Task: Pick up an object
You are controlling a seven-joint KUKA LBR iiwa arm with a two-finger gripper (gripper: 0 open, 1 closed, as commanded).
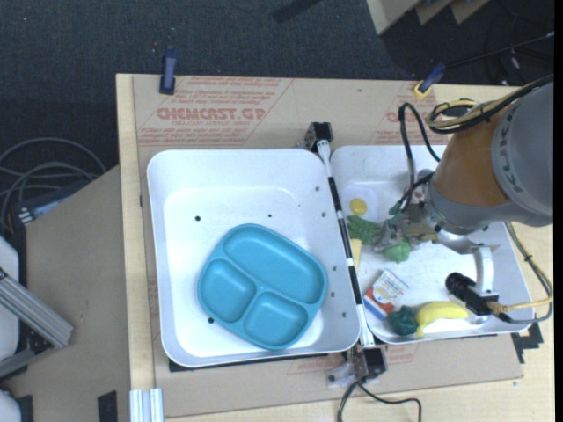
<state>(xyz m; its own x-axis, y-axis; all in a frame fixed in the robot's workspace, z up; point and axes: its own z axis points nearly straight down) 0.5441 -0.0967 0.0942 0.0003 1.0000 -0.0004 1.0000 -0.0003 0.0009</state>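
My gripper (398,232) hangs low in the right bin (378,167), near its left side. A green leafy toy (361,229) lies just left of it, and a smaller green piece (398,253) sits right under it. I cannot tell whether either is touched. A small yellow ball (358,207) rests further back. Nearer the front lie a white, red and blue packet (384,290), a yellow banana (440,314) and a dark green lump (404,323).
The left bin (176,183) bears a blue divided plate (261,285). A black strip (338,214) runs along the seam between the two bins. The arm's grey and orange body (484,170) covers the right bin's back right part.
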